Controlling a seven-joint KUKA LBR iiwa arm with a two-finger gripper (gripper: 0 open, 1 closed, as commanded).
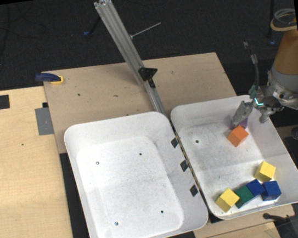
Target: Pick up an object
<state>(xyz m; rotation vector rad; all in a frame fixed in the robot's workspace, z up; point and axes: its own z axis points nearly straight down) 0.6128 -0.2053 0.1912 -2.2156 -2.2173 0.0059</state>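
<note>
Nearest camera, at front edge of right white plastic bin (pixel 286 148): cluster of five small cubes — two yellow (pixel 226 199) (pixel 266 170), two blue (pixel 255 187) (pixel 271 190), one green (pixel 243 194), packed touching or just beside each other. One orange cube (pixel 238 135) apart, mid-bin toward far right. Two-finger gripper (pixel 252 113) just above orange cube, fingers spread, nothing between them; left fingertip close to cube's top, contact unclear. Left white plastic bin (pixel 76 149) beside it. One slanted aluminium rail (pixel 125 47) behind bins.

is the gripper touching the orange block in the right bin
Cannot tell. In the camera view a grey finger of the gripper ends right at the orange block, with no plain gap or contact visible.
</note>
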